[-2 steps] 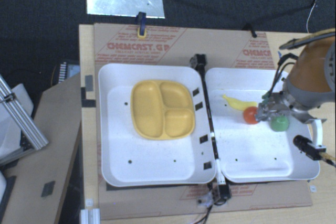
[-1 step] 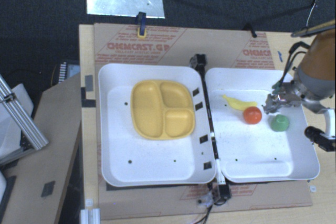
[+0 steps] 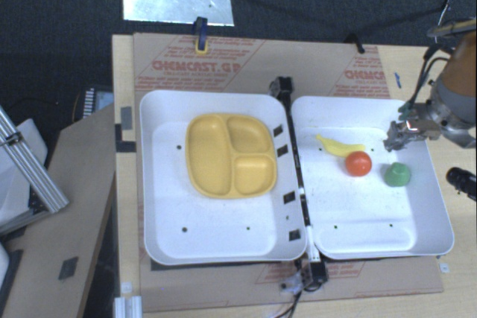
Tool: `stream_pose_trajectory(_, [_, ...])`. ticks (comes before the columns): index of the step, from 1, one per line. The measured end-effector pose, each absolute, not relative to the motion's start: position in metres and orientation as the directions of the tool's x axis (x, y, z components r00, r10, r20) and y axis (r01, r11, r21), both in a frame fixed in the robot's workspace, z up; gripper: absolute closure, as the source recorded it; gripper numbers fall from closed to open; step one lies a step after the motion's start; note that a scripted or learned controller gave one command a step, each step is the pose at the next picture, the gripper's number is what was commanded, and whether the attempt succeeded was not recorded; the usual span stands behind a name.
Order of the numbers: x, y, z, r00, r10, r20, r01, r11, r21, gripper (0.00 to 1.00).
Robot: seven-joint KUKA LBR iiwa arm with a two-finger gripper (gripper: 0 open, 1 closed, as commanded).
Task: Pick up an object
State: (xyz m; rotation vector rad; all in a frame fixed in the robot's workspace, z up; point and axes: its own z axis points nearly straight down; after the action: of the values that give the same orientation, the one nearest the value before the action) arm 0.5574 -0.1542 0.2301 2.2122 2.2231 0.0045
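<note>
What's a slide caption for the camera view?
Gripper hovers above green ball, beside tomato and banana in right bin.

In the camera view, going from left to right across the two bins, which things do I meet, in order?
Yellow divided plate → yellow banana → red ball → green ball; the gripper hovers just above the green ball.

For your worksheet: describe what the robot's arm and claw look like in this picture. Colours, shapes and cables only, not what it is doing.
The arm enters from the right edge: a rounded grey body with an orange band above the wrist. Thin dark cables loop beside it. The claw is a small, blocky cluster of dark and metallic grey parts with a pale glint. Its finer details are too small to make out.
</note>
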Motion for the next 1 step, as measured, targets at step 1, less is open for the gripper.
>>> stream_pose_trajectory(1, [0.5558,-0.1001,0.2195,-0.009,1.000,0.002,1.000,0.009,0.001,1.00])
